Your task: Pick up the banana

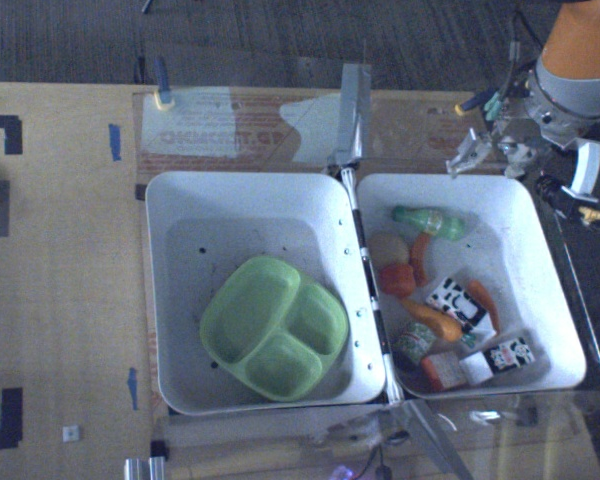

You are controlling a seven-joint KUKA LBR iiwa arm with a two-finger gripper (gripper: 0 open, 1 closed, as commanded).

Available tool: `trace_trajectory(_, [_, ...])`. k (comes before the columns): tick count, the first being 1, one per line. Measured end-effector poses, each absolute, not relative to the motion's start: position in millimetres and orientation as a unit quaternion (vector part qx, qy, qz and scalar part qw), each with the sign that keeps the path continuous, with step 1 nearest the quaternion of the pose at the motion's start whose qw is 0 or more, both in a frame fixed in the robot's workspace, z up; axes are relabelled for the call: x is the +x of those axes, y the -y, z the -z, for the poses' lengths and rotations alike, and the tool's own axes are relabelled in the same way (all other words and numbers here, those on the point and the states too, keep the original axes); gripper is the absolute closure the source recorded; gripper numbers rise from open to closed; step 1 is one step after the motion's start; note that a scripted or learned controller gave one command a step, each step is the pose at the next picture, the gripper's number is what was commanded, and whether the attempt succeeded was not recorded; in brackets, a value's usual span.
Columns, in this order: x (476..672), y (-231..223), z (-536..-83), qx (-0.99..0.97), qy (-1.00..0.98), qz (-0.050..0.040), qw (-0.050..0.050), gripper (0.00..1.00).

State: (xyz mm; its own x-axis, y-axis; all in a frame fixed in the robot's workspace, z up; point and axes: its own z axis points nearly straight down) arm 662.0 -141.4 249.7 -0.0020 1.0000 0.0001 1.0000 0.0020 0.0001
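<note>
Hovering over the right bin's (pixel 555 268) far corner, pincer (pixel 477 155) looks parted, gripping nothing. No clear banana visible; risks grabbing a carrot (pixel 432 319) from the clutter.

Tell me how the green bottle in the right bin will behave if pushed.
The green bottle lies on its side, so it will probably roll. It looks like smooth plastic, likely light and somewhat slippery. The orange piece close beside it may stop it.
</note>
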Motion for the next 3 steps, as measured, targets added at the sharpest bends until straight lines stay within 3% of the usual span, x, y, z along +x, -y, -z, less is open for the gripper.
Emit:
trace_trajectory(1, [666.5, 122.4, -96.9, -0.861, 0.509, -0.0007, 0.001, 0.0])
trace_trajectory(2, [667.3, 121.0, -107.2, -0.86, 0.51, -0.001, 0.0, 1.0])
trace_trajectory(3, [667.3, 120.7, -107.1, -0.86, 0.51, -0.0011, 0.0, 0.0])
